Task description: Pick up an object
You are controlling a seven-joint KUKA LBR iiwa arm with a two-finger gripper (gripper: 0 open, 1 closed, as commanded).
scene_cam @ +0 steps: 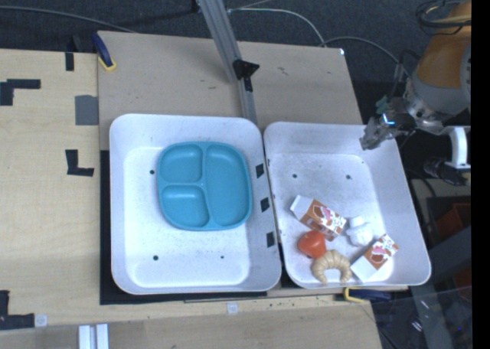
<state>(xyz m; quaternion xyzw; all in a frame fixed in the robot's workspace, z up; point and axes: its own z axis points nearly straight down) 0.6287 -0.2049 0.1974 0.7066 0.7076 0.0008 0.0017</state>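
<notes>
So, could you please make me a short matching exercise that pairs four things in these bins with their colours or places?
Things:
1. plate
2. croissant
3. tomato
4. hand

Descriptions:
A. red, just above the croissant in the picture
B. blue, with three compartments, in the left bin
C. over the top right corner of the right bin
D. tan, near the right bin's bottom edge

Pairs: 1-B, 2-D, 3-A, 4-C
</notes>
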